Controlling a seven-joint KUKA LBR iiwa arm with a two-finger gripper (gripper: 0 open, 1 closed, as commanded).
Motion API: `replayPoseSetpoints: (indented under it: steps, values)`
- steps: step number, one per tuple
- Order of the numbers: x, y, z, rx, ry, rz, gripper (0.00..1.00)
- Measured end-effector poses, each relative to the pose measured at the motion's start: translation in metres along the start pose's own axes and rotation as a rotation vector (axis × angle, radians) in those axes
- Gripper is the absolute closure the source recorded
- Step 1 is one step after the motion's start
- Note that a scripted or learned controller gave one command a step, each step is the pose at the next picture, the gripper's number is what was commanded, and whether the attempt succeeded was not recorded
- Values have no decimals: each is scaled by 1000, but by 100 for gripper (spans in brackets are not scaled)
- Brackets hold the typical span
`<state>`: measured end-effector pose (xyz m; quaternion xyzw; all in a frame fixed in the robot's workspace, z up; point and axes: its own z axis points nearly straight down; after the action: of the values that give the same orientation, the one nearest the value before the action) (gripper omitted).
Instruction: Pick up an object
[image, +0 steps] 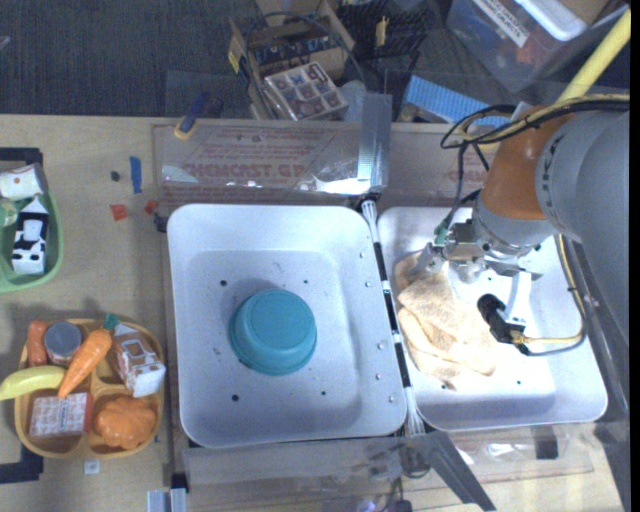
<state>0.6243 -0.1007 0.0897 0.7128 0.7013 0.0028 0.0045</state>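
Crumpled tan cloth (441, 322) lying against the left wall of the right-hand shallow white bin (575, 395); pincer (452, 252) poised at its far edge, opening indiscernible. The cloth looks light, limp and unbreakable; a raised fold near the pincer offers the best hold. An upturned teal plastic bowl (274, 331) occupies the left-hand bin (200, 240).

Robotics lab, not a home or shop. Evidence: grey industrial arm (590, 170) with orange band and loose cabling mounted at a wooden bench (90, 160); two shallow white bins (190, 240) side by side as a fixed work cell. Far side: cluttered floor with a cardboard box (295, 75) of odds and ends. Left: yellow tray (20, 420) of toy food and a green tray (50, 250), typical test props.
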Motion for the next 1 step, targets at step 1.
replayPoseSetpoints:
  steps: [1]
  values:
    - [21,26,-96,6,2,-162,0]
